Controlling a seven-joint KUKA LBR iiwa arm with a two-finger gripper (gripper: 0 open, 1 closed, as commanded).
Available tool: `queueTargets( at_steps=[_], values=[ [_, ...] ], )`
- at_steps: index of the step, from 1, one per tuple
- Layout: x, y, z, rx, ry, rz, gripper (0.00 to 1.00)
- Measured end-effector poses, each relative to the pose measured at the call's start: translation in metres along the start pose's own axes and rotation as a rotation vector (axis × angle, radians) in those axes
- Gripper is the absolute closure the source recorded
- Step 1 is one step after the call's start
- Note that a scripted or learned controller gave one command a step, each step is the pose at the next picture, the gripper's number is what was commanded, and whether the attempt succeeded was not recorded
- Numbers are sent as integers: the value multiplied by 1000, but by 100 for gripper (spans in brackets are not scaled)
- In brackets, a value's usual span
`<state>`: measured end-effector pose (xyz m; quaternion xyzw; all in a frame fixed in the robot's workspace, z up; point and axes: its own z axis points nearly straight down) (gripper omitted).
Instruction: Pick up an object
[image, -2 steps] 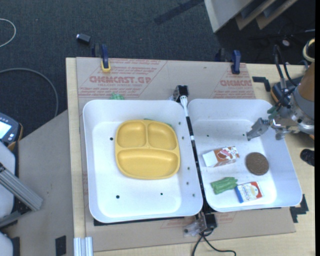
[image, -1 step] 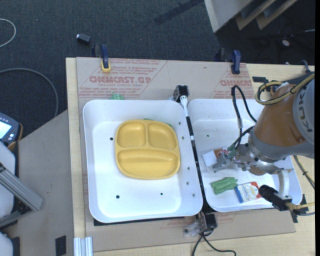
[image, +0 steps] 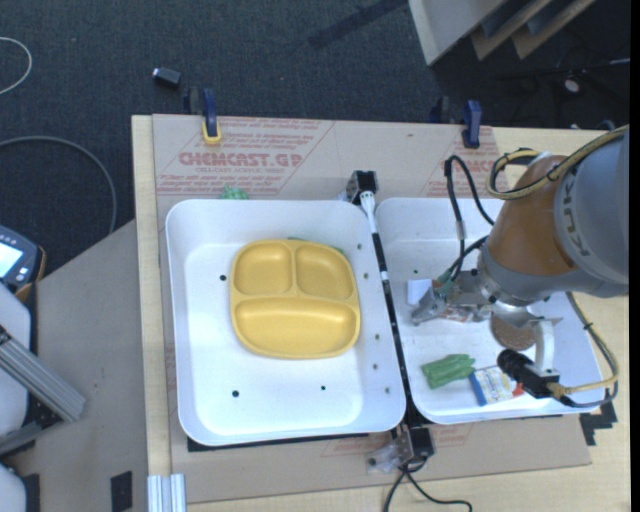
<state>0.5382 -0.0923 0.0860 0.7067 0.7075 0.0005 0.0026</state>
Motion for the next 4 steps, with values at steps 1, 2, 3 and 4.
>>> queueTargets(
  at_steps=[1, 2, 3, 4],
  values=[
    [17, -57, -204, -11, 2, -2, 0],
    [16, -57, -205, 0, 2, -1, 100],
    [75, -57, -228, -1, 4, -7, 100],
    [146, -57, -295, -4, 5, -7, 100]
  ],
)
